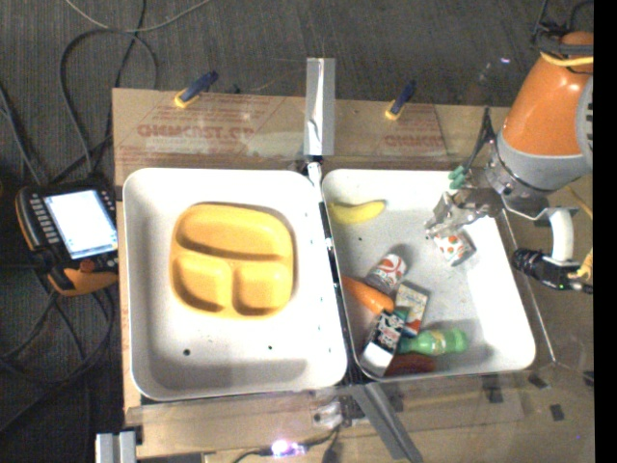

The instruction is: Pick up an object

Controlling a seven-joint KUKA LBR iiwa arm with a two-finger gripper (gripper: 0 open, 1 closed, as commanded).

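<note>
Closest to you in the right bin (511,350): a green bottle (436,341), small cartons and a carrot (369,296). Further back, your end effector (451,218) hovers just above a small red-and-white box (456,247); can't tell its opening. A banana (358,210) lies by the far wall.

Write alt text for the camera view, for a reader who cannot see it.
The gripper hangs over the right bin, next to a small red-and-white carton. That bin also has a banana, a carrot and a green bottle; the left bin has a yellow divided tray.
</note>
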